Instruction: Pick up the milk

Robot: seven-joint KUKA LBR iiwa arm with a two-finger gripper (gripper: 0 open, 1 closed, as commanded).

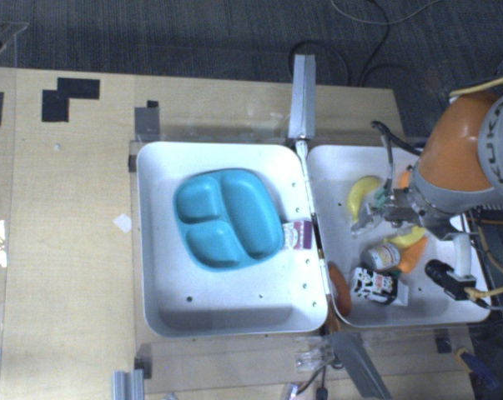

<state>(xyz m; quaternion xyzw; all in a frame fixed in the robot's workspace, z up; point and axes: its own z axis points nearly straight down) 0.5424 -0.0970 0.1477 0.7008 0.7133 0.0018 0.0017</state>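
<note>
Well left of the tool (386,211), one blue divided plate (226,219) is lying in the left bin (151,248), with one small purple carton (298,235) touching its near edge. Just below the tool, what is probably the milk (374,284), one black-and-white carton, is lying in the right bin (334,173) beside one can (384,257). The tool is hovering above them, open or closed I cannot tell. It should be descending squarely over the carton, avoiding the can.

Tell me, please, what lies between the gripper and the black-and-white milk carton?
In the camera view, a small can lies between the gripper and the milk carton.
</note>
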